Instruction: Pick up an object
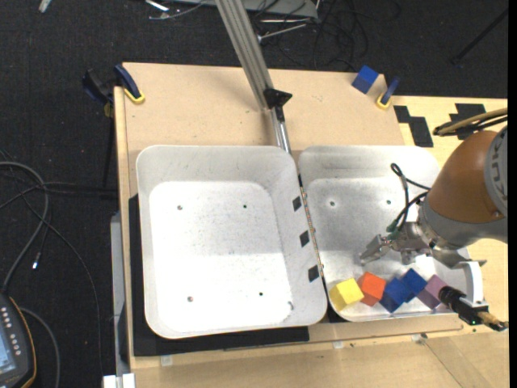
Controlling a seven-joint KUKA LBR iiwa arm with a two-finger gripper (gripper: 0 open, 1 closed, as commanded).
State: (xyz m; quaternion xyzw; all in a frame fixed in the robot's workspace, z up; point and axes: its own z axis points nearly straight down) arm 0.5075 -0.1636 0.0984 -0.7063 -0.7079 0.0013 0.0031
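Along the front wall of the right bin (355, 158) lies a row of small blocks: a yellow block (347, 293), an orange block (372, 286), a blue block (402, 289) and a purple block (434, 290). My gripper (373, 251) hangs low inside this bin, just behind and above the orange block, pointing left. The grey wrist and the orange band (472, 180) come in from the right and cover the bin's right side. I see nothing held in the gripper.
The left bin (210, 217) sits beside the right one, sharing a middle wall. A metal pole (250, 47) slants down to the back of the bins. Another blue block (366, 78) rests on the bench's far right, near a clamp (386, 92).
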